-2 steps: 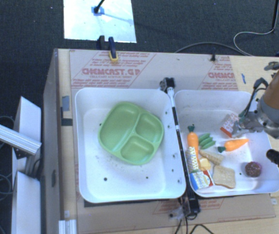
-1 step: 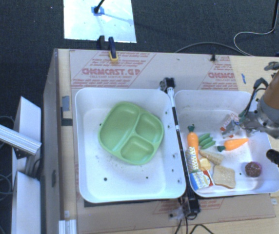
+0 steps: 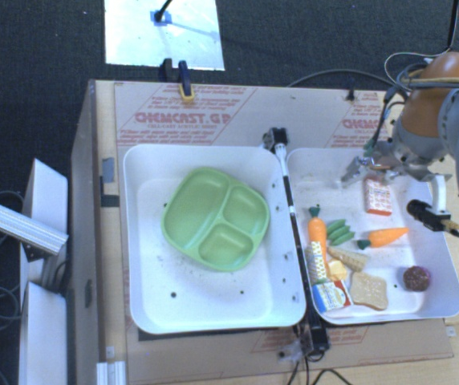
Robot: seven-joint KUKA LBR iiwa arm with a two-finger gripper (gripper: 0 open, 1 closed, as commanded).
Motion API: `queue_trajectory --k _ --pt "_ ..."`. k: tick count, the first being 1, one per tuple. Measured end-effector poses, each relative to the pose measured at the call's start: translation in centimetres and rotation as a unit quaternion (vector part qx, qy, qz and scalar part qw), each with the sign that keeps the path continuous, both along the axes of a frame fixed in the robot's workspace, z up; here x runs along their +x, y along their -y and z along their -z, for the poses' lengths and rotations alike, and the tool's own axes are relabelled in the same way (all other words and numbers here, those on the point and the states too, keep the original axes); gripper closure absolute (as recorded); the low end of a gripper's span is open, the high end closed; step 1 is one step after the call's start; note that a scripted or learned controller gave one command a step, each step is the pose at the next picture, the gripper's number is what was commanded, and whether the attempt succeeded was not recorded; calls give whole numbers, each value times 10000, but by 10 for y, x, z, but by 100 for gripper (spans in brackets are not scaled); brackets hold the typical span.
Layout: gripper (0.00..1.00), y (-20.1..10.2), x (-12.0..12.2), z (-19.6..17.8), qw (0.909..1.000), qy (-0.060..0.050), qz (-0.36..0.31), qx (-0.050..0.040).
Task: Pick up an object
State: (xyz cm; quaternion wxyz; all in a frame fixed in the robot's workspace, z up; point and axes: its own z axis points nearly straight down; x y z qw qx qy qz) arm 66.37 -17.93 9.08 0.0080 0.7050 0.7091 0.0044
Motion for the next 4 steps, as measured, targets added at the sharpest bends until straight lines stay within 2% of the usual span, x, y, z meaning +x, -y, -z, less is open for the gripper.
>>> queue_trajectory --k 1,2,3,4 --pt "0 -46 9 1 10000 -14 -1 4" --pt "0 -36 -32 0 10000 -5 8 -1" --pt "0 -80 -23 0 10000 -4 5 1" --pt "0 -15 8 1 10000 -16 11 -9"
